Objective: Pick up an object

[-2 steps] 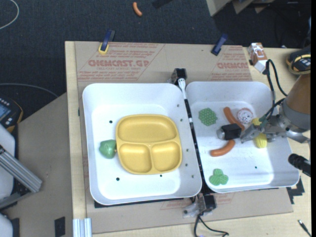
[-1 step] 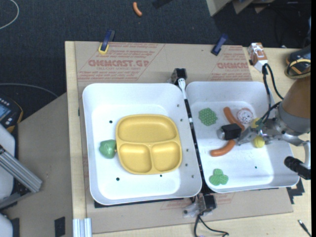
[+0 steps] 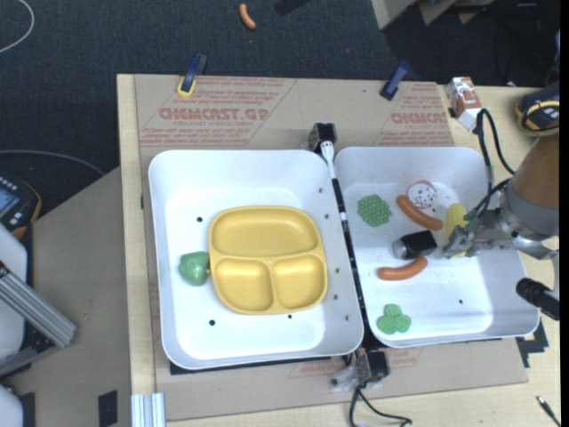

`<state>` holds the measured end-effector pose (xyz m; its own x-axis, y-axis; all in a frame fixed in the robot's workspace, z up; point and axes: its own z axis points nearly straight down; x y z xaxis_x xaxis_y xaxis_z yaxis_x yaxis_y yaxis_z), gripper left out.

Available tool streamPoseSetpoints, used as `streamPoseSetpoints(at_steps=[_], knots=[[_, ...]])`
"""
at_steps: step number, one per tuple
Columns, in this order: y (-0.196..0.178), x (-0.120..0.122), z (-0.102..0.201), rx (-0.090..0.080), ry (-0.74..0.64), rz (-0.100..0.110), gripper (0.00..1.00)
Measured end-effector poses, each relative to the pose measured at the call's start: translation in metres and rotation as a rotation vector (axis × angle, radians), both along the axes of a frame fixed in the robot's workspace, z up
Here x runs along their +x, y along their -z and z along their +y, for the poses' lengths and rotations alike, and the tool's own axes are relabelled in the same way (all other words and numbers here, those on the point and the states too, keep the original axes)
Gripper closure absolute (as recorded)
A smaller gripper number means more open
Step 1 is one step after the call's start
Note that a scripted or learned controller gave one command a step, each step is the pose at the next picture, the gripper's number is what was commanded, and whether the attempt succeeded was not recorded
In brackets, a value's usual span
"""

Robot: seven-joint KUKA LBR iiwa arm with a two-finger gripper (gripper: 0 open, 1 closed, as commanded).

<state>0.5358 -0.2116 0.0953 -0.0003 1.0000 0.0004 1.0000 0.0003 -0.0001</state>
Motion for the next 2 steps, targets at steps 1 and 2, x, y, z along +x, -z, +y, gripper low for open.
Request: streamPoseSetpoints(at_steps=[1, 2], knots=[[-0.059, -0.004, -0.008, -0.004, 0.002, -0.006, 1.0], [-0.123, -0.003, -0.01, -0.005, -0.001, -0.009, 1.0]])
